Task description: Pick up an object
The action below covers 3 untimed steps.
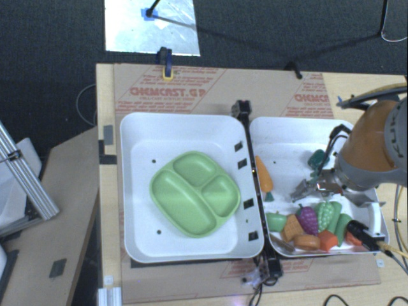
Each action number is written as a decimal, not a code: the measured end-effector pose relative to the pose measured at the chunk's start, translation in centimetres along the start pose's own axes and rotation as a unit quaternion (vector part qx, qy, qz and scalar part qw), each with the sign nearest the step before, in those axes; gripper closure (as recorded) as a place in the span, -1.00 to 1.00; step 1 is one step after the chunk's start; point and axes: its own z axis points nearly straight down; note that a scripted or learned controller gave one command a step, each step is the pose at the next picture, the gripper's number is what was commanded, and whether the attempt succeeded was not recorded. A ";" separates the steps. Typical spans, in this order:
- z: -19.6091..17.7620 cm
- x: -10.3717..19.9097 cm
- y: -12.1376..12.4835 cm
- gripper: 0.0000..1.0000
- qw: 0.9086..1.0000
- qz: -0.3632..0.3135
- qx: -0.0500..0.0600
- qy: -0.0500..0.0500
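The gripper (306,189), its grip impossible to tell, hovers in the right bin (280,132) just above the purple grapes (308,219).

Lighting even and fairly bright, overhead, slightly cool cast. Both white bins (191,123) near blown out, little surface detail. Strong glare on the silver sheet (152,16) at top. Shadows soft and short; faint one under the green plate (194,194). Dark carpet (44,37) reads noisy. Overall soft, low-res; small toys in the right bin smear together. The arm (376,145) at right edge slightly blurred.
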 end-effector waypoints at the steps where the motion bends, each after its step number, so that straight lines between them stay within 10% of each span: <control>1: 0.2 0.0 0.0 -1.00 1.000 0.000 -0.002 0.000; 2: -0.9 0.0 0.1 1.00 1.000 0.000 -0.003 -0.001; 3: -5.9 -1.0 0.3 1.00 1.000 0.001 -0.005 -0.002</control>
